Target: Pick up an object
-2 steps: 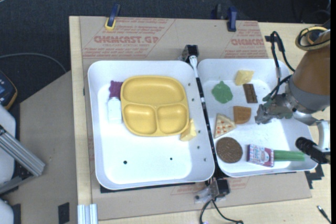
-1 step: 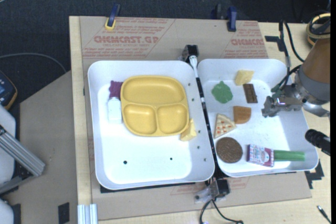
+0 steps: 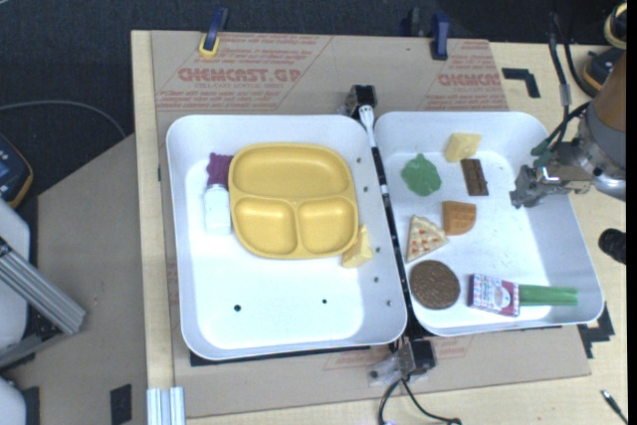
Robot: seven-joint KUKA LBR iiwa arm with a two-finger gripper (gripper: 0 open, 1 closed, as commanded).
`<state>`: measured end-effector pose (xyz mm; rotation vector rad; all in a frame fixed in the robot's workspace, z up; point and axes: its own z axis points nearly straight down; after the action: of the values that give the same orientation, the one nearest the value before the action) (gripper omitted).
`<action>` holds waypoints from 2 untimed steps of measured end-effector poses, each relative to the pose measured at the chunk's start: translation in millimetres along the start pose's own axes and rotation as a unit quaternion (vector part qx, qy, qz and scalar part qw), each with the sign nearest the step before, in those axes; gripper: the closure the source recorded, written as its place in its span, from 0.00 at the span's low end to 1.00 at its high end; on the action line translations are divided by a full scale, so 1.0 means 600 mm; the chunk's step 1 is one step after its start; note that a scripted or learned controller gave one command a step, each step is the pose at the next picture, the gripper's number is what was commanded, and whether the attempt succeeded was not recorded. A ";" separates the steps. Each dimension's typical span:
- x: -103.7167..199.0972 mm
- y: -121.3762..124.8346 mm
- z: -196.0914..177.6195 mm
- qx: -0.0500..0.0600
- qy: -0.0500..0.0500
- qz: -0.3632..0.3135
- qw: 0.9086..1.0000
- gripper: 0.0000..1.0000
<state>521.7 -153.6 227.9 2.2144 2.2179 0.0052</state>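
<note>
end effector (image 3: 530, 186) over right bin (image 3: 567, 244) – grip state unclear – chocolate bar (image 3: 475, 176) nearby

A green leafy toy (image 3: 421, 175), brown bar (image 3: 475, 177), pizza slice (image 3: 425, 237) and round brown cookie (image 3: 435, 284) lie apart in the right white bin (image 3: 562, 244).

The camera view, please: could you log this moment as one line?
gripper: over right bin, holding nothing | nearest: brown bar | yellow tray: left bin

A: Arm (image 3: 609, 129)?
B: Cut off at right edge.
A: Purple item (image 3: 218, 168)?
B: Partly hidden under yellow tray (image 3: 294, 199); kind unclear.
A: Gripper (image 3: 530, 189) fingers?
B: Too small to tell.
</note>
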 end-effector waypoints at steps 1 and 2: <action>0.077 0.044 0.019 0.002 0.001 -0.002 1.000 1.00; 0.154 0.100 0.002 0.001 0.002 -0.003 1.000 1.00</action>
<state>581.7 -61.0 226.9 2.2114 2.2265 0.0068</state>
